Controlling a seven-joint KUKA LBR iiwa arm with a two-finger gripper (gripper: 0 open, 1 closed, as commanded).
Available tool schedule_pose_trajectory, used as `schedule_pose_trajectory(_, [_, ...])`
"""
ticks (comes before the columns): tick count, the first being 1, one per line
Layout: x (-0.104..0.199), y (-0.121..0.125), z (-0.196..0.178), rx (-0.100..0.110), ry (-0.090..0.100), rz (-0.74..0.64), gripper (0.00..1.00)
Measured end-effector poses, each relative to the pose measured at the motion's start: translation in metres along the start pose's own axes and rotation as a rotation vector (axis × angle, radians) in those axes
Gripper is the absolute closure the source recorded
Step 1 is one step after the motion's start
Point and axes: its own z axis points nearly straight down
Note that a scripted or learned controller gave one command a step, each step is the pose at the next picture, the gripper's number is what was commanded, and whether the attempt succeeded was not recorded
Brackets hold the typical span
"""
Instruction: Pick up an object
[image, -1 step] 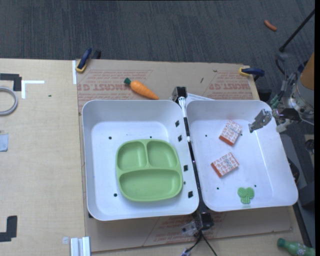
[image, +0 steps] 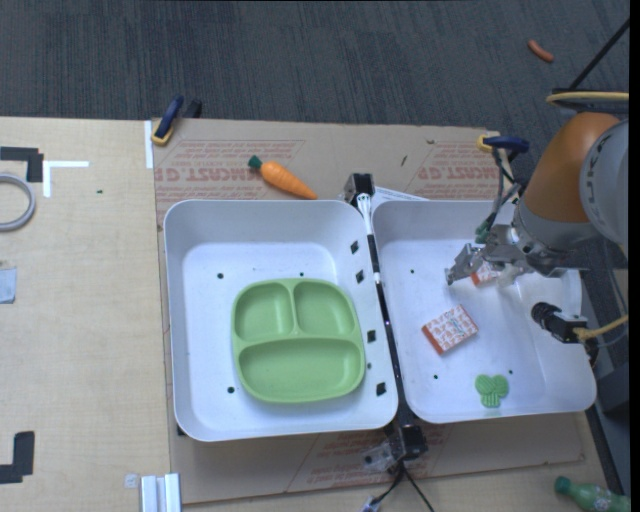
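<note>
the left bin (image: 190, 300) holds a green divided plate (image: 297, 340); the right bin (image: 560, 390) holds a small red-and-white box (image: 449, 329) near its middle and a green toy piece (image: 491, 389) by its near wall. the gripper (image: 477, 268) sits low in the right bin's far part with something reddish at its tip, and whether it grips it cannot be told; a toy carrot (image: 283, 178) lies on the cardboard (image: 330, 150) behind the bins, on a tan bench (image: 80, 330) with dark floor beyond.

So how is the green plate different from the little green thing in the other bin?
The green plate is much bigger than the little green thing. The plate lies in the left bin; the little thing lies in the right bin, near its front edge. The plate has three compartments; the little thing has none. Both are green.
</note>
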Motion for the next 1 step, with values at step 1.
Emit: schedule_pose_trajectory(1, [-0.0354, 0.0212, 0.0044, -0.002, -0.001, -0.427, 0.00])
